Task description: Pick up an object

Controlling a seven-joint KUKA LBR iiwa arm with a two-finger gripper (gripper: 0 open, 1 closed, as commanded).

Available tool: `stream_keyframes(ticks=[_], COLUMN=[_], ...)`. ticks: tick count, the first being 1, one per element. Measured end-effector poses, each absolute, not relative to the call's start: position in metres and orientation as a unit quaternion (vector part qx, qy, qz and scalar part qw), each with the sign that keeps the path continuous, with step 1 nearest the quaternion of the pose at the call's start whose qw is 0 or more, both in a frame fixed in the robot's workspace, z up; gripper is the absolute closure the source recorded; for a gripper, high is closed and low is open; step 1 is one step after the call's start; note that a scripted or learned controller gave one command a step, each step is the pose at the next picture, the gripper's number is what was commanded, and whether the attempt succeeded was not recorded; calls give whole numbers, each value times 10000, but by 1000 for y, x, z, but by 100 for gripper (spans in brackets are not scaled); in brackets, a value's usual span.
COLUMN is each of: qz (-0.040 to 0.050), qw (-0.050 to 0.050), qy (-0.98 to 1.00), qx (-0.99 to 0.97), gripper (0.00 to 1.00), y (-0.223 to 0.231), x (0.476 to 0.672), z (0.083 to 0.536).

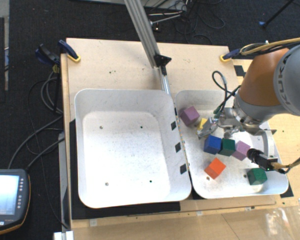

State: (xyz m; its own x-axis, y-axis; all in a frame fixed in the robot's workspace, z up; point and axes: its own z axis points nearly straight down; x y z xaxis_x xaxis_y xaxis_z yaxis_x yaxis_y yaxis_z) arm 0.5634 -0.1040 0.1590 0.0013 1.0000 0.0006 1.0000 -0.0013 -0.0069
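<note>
Wide tan table [120, 59] under two white bins. Big left bin [125, 99] beside the right bin [277, 186]. Grey and orange arm [270, 84] over the right bin. Gripper [215, 126] low in that bin, just above the blue block [213, 144]; cannot tell about the fingers. Orange block [215, 168] below the blue block, green block [228, 146] touching its right side, purple block [190, 115] up and left.

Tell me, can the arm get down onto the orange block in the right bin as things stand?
Probably yes. The orange block lies apart from the blue block and the others, open from above, and the gripper hangs nearby over the same right bin.
</note>
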Motion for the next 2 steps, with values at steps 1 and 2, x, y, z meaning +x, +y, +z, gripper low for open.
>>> stream_keyframes(ticks=[1, 2], qz=[-28, 4], qw=[-98, 1], qy=[-7066, -7069], qx=[-7076, -7073], gripper=[0, 0], y=[-105, -105], x=[577, 577], z=[119, 94])
